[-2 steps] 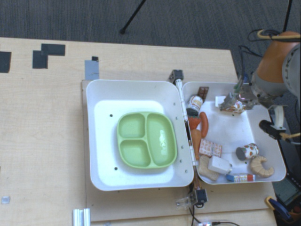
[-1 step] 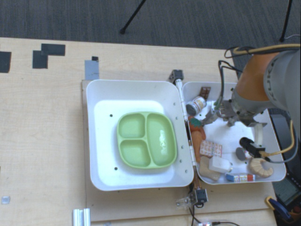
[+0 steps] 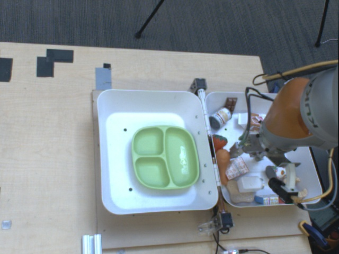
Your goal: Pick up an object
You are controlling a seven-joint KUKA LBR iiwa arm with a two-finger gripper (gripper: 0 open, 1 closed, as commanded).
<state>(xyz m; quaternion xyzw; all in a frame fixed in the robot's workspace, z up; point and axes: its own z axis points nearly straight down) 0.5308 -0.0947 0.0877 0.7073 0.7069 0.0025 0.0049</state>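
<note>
Lying crowded in the right bin (image 3: pixel 315 169) are the things to pick: a small jar (image 3: pixel 219 117) near the far left corner, a brown packet (image 3: pixel 231 102) behind it, a red piece (image 3: pixel 219 141) and an orange one (image 3: pixel 223 159) along the left wall, a crinkled packet (image 3: pixel 238 168), a pale block (image 3: pixel 250 183), and a flat item with blue and red print (image 3: pixel 267 199) by the near wall. Any writing on them is too small to read. The arm (image 3: pixel 296 115) hangs over the middle of this bin, and its gripper (image 3: pixel 249 146) is low among the objects, near the orange one and the crinkled packet; whether the fingers are apart or closed I cannot tell, and nothing is seen between them. The left bin (image 3: pixel 108 157) holds one green tray (image 3: pixel 164 157) with three compartments, lying flat in the middle, with bare white floor around it on all sides. Both bins touch along their shared wall. On the bench (image 3: pixel 47 157), dark patches (image 3: pixel 53 61) sit at the far left.
</note>
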